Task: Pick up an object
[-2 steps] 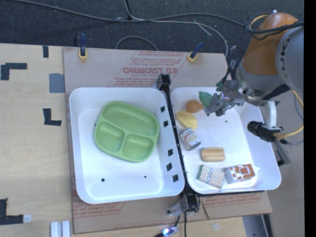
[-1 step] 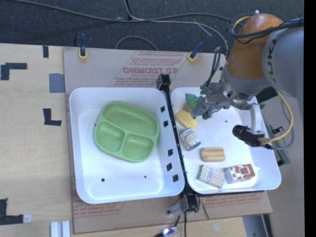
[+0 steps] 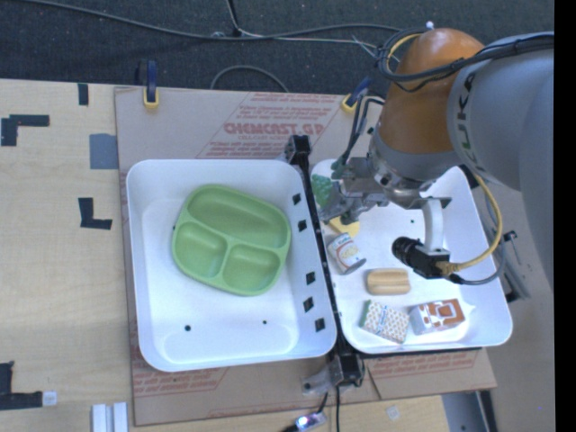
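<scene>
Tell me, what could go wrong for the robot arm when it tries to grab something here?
1. The gripper hangs close to the divider between the bins, so it might bump that wall.
2. The small carton, tan block and patterned packet lie near each other, so it may knock one while reaching for another.
3. The arm's black cable hangs low over the right bin and could drag things.
</scene>
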